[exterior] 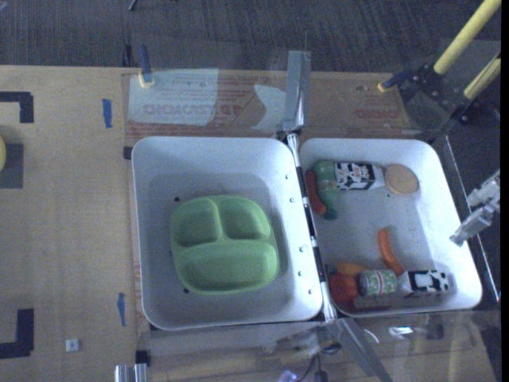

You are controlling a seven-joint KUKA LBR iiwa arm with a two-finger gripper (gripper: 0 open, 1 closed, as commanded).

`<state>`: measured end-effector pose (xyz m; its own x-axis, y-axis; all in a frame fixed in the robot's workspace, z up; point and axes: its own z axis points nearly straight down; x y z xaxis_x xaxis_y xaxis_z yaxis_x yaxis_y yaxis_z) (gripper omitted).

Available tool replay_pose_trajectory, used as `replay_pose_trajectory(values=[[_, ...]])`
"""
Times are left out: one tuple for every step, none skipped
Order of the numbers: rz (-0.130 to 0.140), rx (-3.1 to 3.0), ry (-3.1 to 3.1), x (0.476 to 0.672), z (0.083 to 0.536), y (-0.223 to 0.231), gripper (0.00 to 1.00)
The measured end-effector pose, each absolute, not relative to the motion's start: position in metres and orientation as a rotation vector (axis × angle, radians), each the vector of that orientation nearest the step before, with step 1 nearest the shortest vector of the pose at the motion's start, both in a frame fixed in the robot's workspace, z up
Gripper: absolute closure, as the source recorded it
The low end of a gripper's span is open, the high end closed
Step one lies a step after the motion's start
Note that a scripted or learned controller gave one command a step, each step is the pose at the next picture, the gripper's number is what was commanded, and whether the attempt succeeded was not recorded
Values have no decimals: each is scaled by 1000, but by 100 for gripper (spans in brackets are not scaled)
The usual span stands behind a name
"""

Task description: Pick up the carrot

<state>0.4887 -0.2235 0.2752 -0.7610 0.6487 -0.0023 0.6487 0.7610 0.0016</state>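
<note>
Carrot [386, 248] lies bare on right bin [445, 183] floor, slanted, bottles near it. Gripper [475, 213] at right rim; grip state: cannot tell. Approach from above, close across narrow width.

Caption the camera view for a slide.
Carrot lies in the right bin among toy groceries; green divided plate in the left bin.

wooden bench [64, 237], two white bins [151, 213]

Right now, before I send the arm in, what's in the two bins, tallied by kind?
Green divided plate: 1
Cow-print cartons: 2
Carrot: 1
Round tan disc: 1
Green bottle: 1
Red pieces: 2
Total: 8
</note>
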Motion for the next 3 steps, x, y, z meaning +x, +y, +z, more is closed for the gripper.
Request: replay_pose_trajectory(values=[[1,1085,2945,489,275,-224,0],[1,1085,2945,489,275,-224,0],[1,1085,2945,489,275,-224,0]])
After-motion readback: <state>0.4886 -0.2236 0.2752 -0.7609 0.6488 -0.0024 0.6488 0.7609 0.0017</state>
